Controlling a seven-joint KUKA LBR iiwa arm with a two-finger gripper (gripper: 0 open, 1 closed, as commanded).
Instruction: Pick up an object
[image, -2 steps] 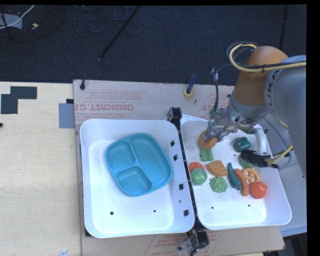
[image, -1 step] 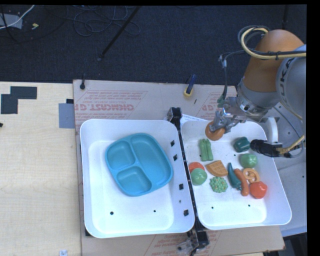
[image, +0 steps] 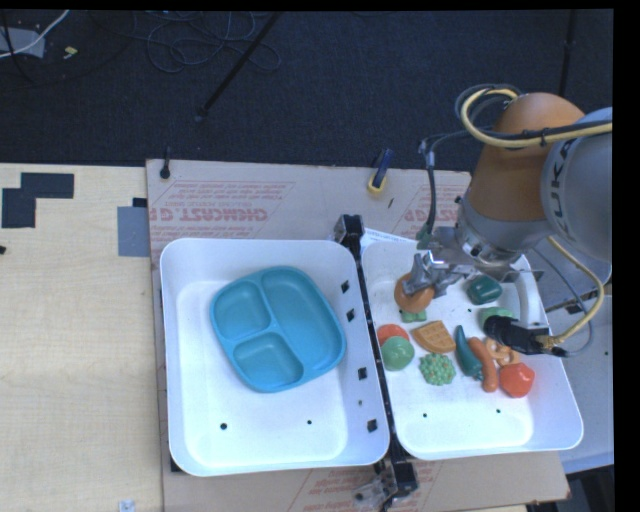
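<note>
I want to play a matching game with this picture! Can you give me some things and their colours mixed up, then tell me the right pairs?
Things:
1. divided plate in the left bin
2. round toy nearest the right bin's right wall
3. bumpy toy in the middle of the food pile
4. clip on the cardboard's top edge

Colours:
A. red
B. blue and yellow
C. light blue
D. green

Pairs: 1-C, 2-A, 3-D, 4-B
</note>
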